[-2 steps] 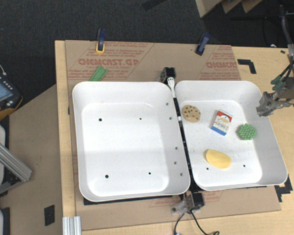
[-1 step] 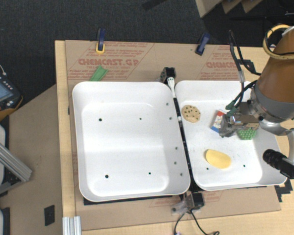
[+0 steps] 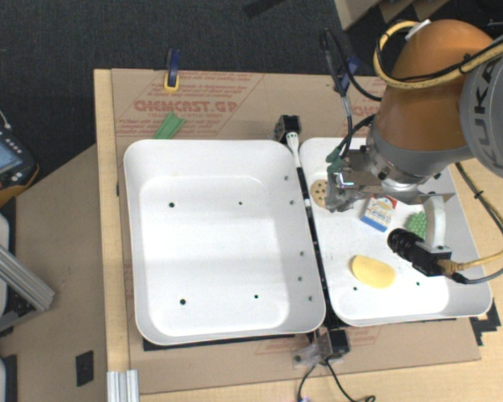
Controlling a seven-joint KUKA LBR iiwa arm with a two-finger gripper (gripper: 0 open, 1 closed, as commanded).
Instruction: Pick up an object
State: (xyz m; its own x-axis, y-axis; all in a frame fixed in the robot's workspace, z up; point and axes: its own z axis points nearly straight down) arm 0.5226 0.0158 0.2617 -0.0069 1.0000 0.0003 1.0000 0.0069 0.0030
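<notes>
Two shallow white bins sit side by side on a cardboard sheet (image 3: pixel 235 99) printed with red lettering. The left bin (image 3: pixel 210 241) shows its white floor, marked by a few small dark dots. The right bin (image 3: pixel 402 308) holds all the loose things. A yellow oval object (image 3: pixel 373 271) lies near the bin's front, well apart from the others. A tan round perforated disc (image 3: pixel 319 193) lies close to the wall shared with the left bin. A small white box with blue and red print (image 3: pixel 377 213) lies toward the middle, with a green piece (image 3: pixel 417 222) just beside it on the far side from the disc.

The arm (image 3: pixel 427 124) reaches in from the right and hangs over the back half of the right bin. Its orange band bulges above the grey wrist and hides part of the bin beneath. The gripper (image 3: pixel 342 196) points down into the bin, between the disc and the small box and close to both. Whether the claw is open or closed cannot be told from this angle, and nothing is seen held in it.

On the cardboard behind the left bin lie a green strip (image 3: pixel 169 126) and, at the sheet's back edge, a blue and yellow clamp (image 3: pixel 173 72). A black clip (image 3: pixel 287 128) sits at the far end of the seam between the bins.
</notes>
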